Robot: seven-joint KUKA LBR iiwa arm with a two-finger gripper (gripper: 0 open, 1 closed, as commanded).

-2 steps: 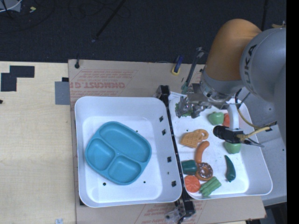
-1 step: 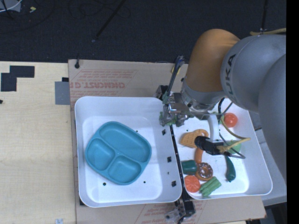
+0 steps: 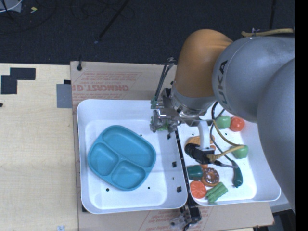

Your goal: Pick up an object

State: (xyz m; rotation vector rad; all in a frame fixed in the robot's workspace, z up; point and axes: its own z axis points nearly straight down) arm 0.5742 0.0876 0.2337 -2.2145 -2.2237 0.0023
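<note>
Gripper, its opening impossible to judge, is hanging over the divider between the bins, while the toys are lying down-right of it in the right bin.

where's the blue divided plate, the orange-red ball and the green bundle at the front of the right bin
blue divided plate (image 3: 121,156): camera view, its centre ridge
orange-red ball (image 3: 237,124): camera view, its top
green bundle (image 3: 217,192): camera view, its middle

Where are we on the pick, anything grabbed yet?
Done: the gripper is down over the left bin's right side, near the divider. In hand: nothing visibly held. Left: the whole grasp. The blue plate lies flat in that bin; the toy food sits piled in the right bin.
</note>
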